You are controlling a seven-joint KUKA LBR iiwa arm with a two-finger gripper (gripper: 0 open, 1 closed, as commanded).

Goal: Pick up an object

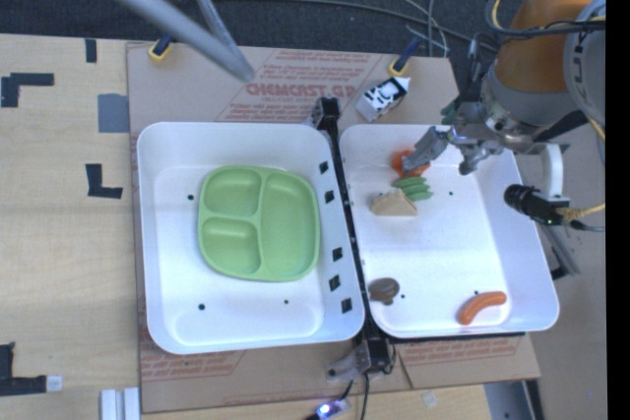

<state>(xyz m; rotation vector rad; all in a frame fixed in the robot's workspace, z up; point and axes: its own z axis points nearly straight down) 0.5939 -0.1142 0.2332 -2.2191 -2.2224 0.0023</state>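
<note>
Red-and-green toy [410, 174] under the tool [425, 152] in the right bin [512, 241].
Arm [536, 44] reaches in from the right, wrist angled down-left; tool's opening cannot be told. Cardboard [295, 84] print reads "CHEMCAST".

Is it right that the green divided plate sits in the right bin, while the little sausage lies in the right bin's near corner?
Not quite. The camera view shows the green divided plate in the left bin, not the right. The sausage does lie in the right bin's near corner.
</note>
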